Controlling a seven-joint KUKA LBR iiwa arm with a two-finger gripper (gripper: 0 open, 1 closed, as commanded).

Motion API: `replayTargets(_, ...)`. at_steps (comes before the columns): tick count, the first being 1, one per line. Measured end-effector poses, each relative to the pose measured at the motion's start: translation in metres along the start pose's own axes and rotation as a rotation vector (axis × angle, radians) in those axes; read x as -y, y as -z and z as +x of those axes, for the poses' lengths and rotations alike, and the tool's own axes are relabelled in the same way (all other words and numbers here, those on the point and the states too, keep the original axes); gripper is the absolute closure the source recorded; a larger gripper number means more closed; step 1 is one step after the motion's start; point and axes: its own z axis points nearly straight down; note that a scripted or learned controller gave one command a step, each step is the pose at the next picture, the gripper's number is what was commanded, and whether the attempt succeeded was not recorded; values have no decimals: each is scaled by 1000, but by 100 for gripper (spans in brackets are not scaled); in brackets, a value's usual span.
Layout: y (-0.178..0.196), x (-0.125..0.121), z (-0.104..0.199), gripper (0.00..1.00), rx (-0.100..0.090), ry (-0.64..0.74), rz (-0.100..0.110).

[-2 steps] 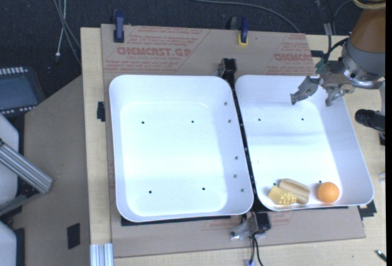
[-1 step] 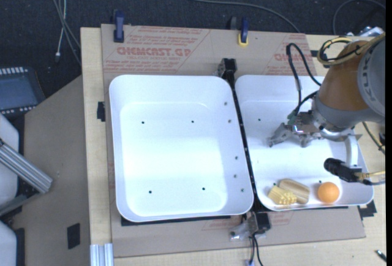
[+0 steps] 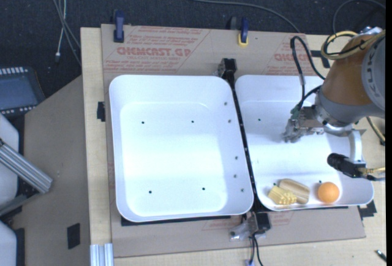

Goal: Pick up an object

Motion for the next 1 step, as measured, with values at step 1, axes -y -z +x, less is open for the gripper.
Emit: replayTargets(1, 62, 4, 51, 100, -1, 4, -4)
